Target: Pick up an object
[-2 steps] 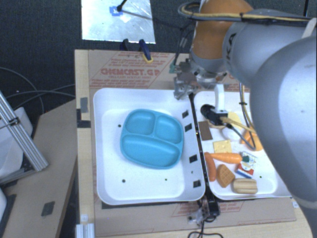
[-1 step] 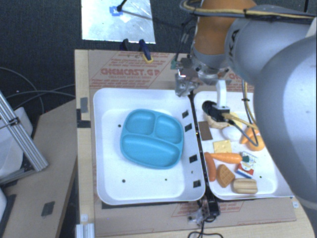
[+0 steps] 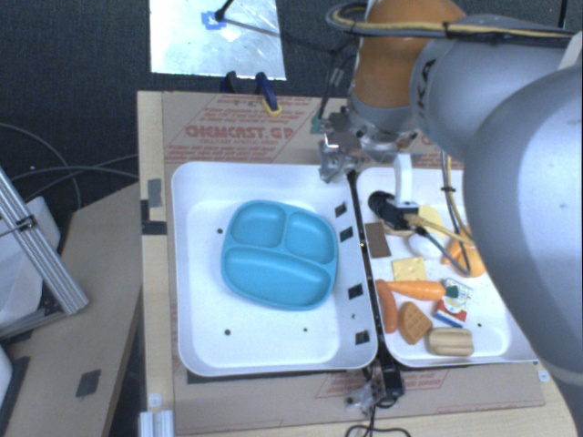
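Note:
My gripper (image 3: 338, 164) hangs over the back end of the divider between the two white bins, with the grey arm and its orange band above it. The right bin (image 3: 492, 335) holds several small food items: an orange carrot (image 3: 415, 289), a second carrot (image 3: 389, 309), a yellow cheese square (image 3: 409, 269), a brown bar (image 3: 375, 240), a tan waffle-like cracker (image 3: 414, 322), a bread roll (image 3: 450, 341) and a red, white and blue packet (image 3: 449, 315). All of them lie in front of the gripper and apart from it. The arm hides the bin's right side.
A blue divided tray (image 3: 278, 253) lies in the middle of the left bin (image 3: 196, 335). A cardboard sheet (image 3: 237, 126) sits behind the bins with a blue and yellow clamp (image 3: 266, 92) on its rear edge. Metal rails (image 3: 36, 253) stand at the far left.

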Controlling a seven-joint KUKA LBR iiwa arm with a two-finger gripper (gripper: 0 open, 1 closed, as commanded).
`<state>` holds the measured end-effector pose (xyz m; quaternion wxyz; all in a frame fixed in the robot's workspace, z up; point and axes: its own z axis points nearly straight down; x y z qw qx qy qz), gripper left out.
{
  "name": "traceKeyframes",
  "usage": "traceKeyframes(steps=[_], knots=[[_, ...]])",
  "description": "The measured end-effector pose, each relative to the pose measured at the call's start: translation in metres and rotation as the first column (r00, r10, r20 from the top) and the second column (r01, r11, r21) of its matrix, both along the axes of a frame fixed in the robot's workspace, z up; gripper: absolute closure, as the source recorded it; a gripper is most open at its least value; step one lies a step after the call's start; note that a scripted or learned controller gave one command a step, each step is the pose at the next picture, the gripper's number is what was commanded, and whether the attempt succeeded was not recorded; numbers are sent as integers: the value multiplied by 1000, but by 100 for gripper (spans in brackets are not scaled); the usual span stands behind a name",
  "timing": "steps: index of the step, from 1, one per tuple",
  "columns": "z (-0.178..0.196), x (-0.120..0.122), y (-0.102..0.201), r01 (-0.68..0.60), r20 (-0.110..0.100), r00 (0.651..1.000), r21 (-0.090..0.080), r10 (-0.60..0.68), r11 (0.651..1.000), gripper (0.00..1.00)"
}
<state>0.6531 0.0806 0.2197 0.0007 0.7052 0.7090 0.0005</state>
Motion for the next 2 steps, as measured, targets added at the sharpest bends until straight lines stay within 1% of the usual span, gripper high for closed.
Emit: traceKeyframes(steps=[1,2], knots=[[16,5,7,-1,1,1000,1,1,1000,100],[3,5,-4,5,0,1000,0,-5,1000,100]])
